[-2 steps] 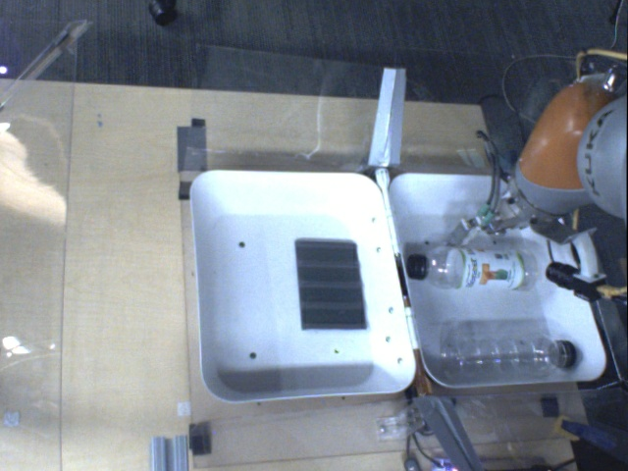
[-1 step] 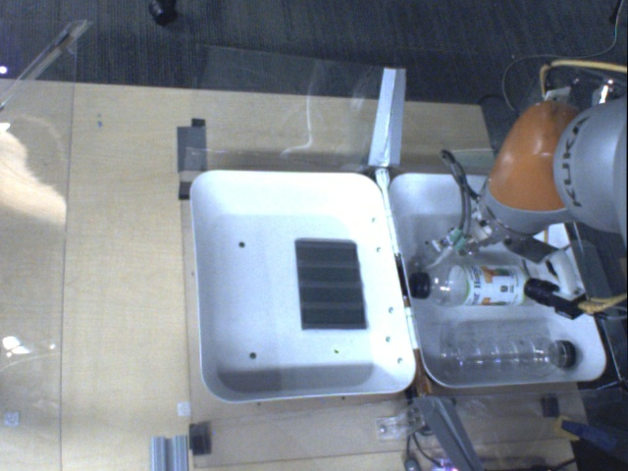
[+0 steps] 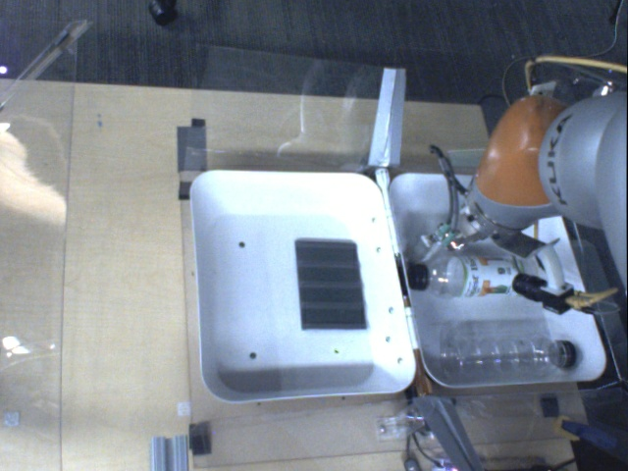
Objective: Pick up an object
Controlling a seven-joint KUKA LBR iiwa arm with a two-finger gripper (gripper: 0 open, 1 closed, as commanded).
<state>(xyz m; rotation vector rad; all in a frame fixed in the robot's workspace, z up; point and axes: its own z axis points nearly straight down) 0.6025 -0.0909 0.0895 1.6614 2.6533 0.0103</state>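
Observation:
My gripper (image 3: 451, 235) reaches down into the right bin (image 3: 417, 199), below the orange band of the arm (image 3: 525, 160). Just under it lies a small clear bottle (image 3: 473, 278) with a black cap pointing left and a printed label. The gripper sits over the bottle's upper side, close to or touching it; I cannot tell which. A larger clear plastic bottle (image 3: 500, 354) lies on its side along the bin's near wall. In the left bin (image 3: 226, 263) a dark ribbed rectangular block (image 3: 331, 283) lies flat near the middle.
A metal divider bar (image 3: 389, 116) stands between the bins at the back. Cables (image 3: 569, 300) trail off the wrist over the right bin. A transparent panel (image 3: 39, 214) covers the bench on the left.

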